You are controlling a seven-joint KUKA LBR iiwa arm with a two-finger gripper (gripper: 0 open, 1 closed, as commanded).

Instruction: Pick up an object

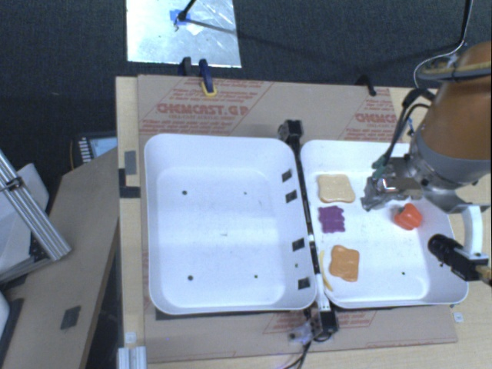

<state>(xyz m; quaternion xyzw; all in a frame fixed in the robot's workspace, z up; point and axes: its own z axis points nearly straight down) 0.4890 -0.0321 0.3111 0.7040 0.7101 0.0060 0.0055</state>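
Note:
The right bin (384, 283) holds several small things: a tan bread-like slice (335, 188), a purple piece (332, 218), an orange-yellow piece (344, 263) and a red-orange round object (408, 217). My gripper (378, 193) hangs over the upper middle of this bin, between the tan slice and the red-orange object. It sits just right of the tan slice and up-left of the red-orange object. Nothing shows between its tips.
The left bin (223, 221) lies beside the right one, with black clips (298, 244) along the shared rim. A black part (453, 256) of the arm reaches over the right bin's right edge. Cardboard (231, 106) lies under both bins.

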